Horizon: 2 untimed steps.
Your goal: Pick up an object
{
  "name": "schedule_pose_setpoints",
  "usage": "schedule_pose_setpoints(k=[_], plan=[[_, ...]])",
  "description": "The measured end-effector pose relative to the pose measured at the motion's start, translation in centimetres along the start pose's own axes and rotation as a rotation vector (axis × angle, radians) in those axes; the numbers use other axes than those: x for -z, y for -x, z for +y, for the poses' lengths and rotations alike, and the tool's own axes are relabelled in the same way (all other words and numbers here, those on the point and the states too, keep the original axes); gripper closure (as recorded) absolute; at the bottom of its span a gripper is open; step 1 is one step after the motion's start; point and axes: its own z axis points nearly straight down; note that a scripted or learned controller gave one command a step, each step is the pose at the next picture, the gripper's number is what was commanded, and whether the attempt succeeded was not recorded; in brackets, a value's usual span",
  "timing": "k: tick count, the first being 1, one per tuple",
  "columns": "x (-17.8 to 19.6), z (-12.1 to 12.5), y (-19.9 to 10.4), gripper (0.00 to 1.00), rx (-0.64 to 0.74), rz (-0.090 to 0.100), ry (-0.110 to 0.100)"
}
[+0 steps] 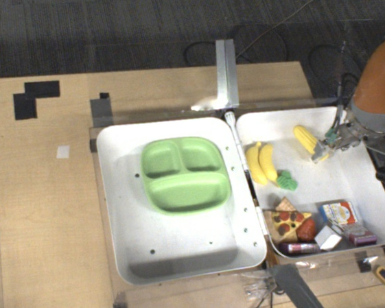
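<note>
My gripper [328, 143] hangs low near the right bin's [362, 186] far right corner, touching the corn [306, 139]; whether it grips I cannot tell. Bananas [261, 163] lie by the bin's left wall. A green plate [184, 173] fills the left bin [127, 212].

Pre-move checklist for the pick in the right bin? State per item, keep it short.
1. Pincer over the right bin: ok.
2. Target near the tip: ok, the corn cob lies right beside it.
3. Corn cob between the fingers: cannot tell, the tip is too small and blurred.
4. Space around the corn cob: ok, the bananas and the green toy lie apart from it.
5. Clutter away from the target: ok, the pizza slice and the small carton sit at the bin's near edge.
6. Green plate in the left bin: ok, out of the arm's way.
</note>
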Motion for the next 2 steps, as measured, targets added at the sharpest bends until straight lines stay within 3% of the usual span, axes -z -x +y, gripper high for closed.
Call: schedule_pose_setpoints(k=[1,2], plan=[[8.4,4.1,-2.3,1.00,-0.222,0.003,-0.012],[10.9,4.5,-9.2,1.00,-0.143,0.005,-0.012]])
